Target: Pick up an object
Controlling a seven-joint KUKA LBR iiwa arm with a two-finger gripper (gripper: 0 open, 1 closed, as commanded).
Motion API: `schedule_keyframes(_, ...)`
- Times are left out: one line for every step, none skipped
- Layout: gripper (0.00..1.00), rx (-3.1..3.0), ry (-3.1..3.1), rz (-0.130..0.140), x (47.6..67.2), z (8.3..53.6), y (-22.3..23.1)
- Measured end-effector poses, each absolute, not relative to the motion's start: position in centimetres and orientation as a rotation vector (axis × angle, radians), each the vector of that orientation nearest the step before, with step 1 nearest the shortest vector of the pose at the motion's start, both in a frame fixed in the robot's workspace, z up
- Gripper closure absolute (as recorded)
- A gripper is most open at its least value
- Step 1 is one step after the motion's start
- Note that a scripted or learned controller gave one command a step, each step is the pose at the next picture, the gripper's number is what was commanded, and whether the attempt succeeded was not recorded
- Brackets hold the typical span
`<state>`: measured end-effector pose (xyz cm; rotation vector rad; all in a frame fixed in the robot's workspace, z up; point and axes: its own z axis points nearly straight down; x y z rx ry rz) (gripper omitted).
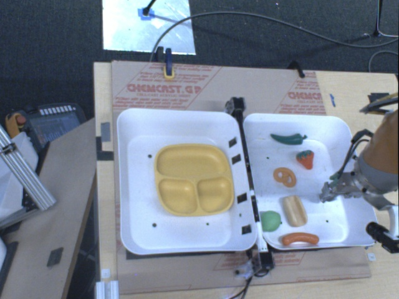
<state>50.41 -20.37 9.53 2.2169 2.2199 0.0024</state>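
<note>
Tan hot-dog bun (pixel 294 210) lies in the right bin (pixel 336 124), long axis running near-to-far, just left of the gripper (pixel 329 192). Nearer than the bun lies a sausage (pixel 300 239); farther, a pretzel (pixel 285 177). Finger spacing cannot be told.

the robot arm (pixel 381 161) is cut off by the picture's right edge, so most of its body is out of sight. its gripper (pixel 329 192), over the right bin (pixel 340 129) near that bin's right edge, is too small and dark to make out clearly.
</note>
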Motion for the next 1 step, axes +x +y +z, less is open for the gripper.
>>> schedule_keyframes(1.0, 2.212, 2.223, 0.004, 51.25, 14.63, -19.62)
